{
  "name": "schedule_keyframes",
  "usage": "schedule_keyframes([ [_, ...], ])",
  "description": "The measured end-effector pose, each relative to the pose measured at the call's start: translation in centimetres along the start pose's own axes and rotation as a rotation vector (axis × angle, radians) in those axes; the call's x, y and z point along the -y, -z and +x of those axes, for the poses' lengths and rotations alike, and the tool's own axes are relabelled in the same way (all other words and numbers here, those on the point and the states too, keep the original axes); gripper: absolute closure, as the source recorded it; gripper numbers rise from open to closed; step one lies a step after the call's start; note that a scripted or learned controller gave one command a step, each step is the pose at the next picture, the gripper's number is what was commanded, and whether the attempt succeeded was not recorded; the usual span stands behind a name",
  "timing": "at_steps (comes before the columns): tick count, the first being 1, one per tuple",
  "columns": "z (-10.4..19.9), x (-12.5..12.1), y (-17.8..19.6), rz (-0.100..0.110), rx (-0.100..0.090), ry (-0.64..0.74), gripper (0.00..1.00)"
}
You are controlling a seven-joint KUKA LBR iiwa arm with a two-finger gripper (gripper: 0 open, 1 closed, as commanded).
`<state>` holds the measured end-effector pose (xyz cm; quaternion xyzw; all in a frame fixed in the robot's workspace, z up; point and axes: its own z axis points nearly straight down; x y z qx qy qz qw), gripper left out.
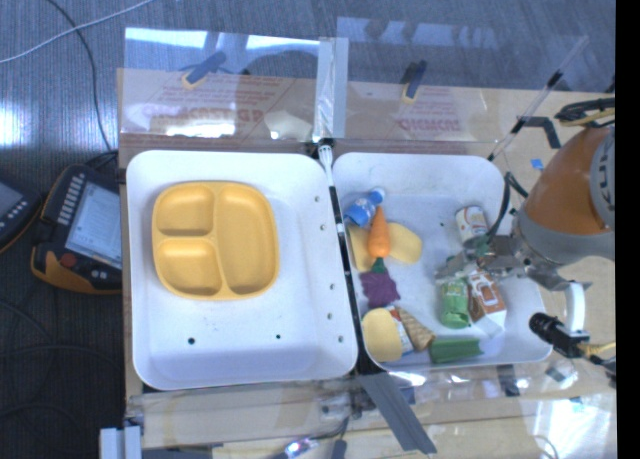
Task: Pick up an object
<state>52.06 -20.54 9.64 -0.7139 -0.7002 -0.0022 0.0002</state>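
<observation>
no legible text or labels anywhere

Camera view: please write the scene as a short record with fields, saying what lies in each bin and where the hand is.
left bin: holds a yellow divided plate
right bin: holds small toy foods
near divider: blue bottle, orange carrot, purple grapes
front edge: ice cream cone, green block
right side: green packet, small can
arm: reaches in from the right
hand: low over the packets in the right bin; fingers too blurred to judge
</observation>
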Motion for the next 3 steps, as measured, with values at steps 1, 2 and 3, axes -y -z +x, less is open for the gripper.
schedule_keyframes([
  [1, -0.1, -0.1, 1.0, -0.001, 0.001, -0.001, 1.00],
  [2, 3.7, -1.7, -0.2, -0.018, 0.013, -0.007, 1.00],
  [3, 7.5, -5.9, 13.9, 0.004, 0.007, -0.067, 1.00],
])
